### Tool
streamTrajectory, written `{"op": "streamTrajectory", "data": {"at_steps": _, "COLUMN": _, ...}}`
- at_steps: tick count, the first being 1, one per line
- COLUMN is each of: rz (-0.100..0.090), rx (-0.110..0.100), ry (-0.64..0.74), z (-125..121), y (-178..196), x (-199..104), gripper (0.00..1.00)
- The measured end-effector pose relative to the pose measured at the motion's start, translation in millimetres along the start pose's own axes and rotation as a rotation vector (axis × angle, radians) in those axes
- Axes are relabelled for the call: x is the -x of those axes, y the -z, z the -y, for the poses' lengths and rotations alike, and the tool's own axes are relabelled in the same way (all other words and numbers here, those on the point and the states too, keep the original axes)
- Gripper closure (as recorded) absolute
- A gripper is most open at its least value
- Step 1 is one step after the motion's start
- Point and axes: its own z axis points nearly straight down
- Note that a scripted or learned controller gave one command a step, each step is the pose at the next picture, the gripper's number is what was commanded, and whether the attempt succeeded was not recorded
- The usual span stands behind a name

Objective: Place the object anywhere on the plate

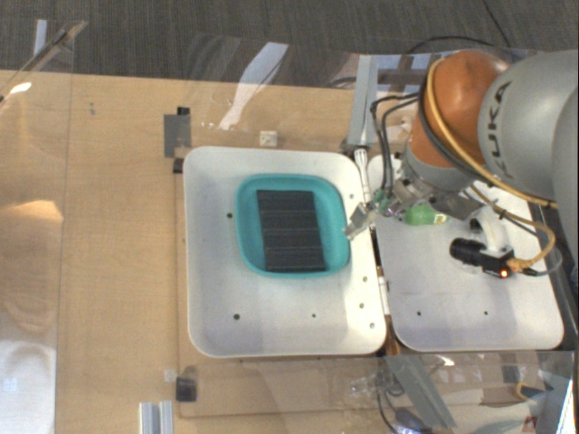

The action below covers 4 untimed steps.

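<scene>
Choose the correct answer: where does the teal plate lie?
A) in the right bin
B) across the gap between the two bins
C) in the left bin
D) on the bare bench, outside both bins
C: the teal plate, with a dark ribbed rectangle on it, lies wholly inside the left bin, apart from the right bin.

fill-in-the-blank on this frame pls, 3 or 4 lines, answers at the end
1. The teal plate sits in the ____ bin of the camera view.
2. A dark ribbed rectangle lies ____ the plate.
3. The small green object is over the ____ bin.
4. The pincer hangs by the plate's ____ edge.

Answers: left; on; right; right
</scene>
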Motion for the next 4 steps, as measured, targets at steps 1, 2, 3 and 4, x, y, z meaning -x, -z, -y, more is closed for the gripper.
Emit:
{"op": "streamTrajectory", "data": {"at_steps": 1, "rz": 0.001, "rx": 0.001, "ry": 0.048, "z": -25.9, "y": 0.2, "x": -0.7, "gripper": 0.0}}
{"op": "streamTrajectory", "data": {"at_steps": 2, "rz": 0.002, "rx": 0.001, "ry": 0.149, "z": -68.2, "y": 0.4, "x": 33.1, "gripper": 0.0}}
{"op": "streamTrajectory", "data": {"at_steps": 3, "rz": 0.001, "rx": 0.001, "ry": 0.112, "z": -22.1, "y": 0.6, "x": 10.0, "gripper": 0.0}}
{"op": "streamTrajectory", "data": {"at_steps": 4, "rz": 0.001, "rx": 0.001, "ry": 0.101, "z": -37.2, "y": 0.4, "x": 17.2, "gripper": 0.0}}
